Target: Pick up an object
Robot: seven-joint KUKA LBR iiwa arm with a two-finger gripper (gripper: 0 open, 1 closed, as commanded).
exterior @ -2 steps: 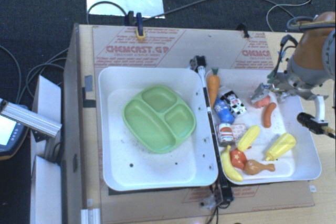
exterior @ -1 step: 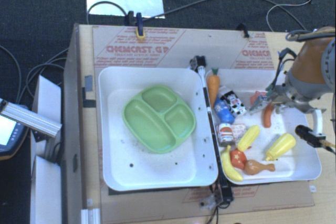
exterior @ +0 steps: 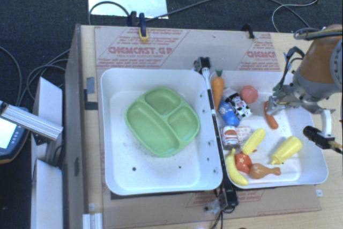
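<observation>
The right bin (exterior: 310,168) holds several toy foods. Among them are a carrot (exterior: 217,88), a red ball (exterior: 248,94), a blue and white toy (exterior: 233,109), a small can (exterior: 230,136), a yellow corn cob (exterior: 253,141), a banana (exterior: 232,167), a yellow bottle (exterior: 285,150), a brown drumstick (exterior: 263,171) and an orange-red sausage (exterior: 271,119). My gripper (exterior: 274,102) hangs low over the bin's right part, just above the upper end of the sausage. Whether it touches the sausage is unclear.
The left bin (exterior: 123,169) carries a green divided plate (exterior: 162,121). A raised divider (exterior: 213,115) runs between the bins. The grey arm with its orange band (exterior: 319,64) reaches over the right bin's far corner. Cables lie on the floor behind the bench.
</observation>
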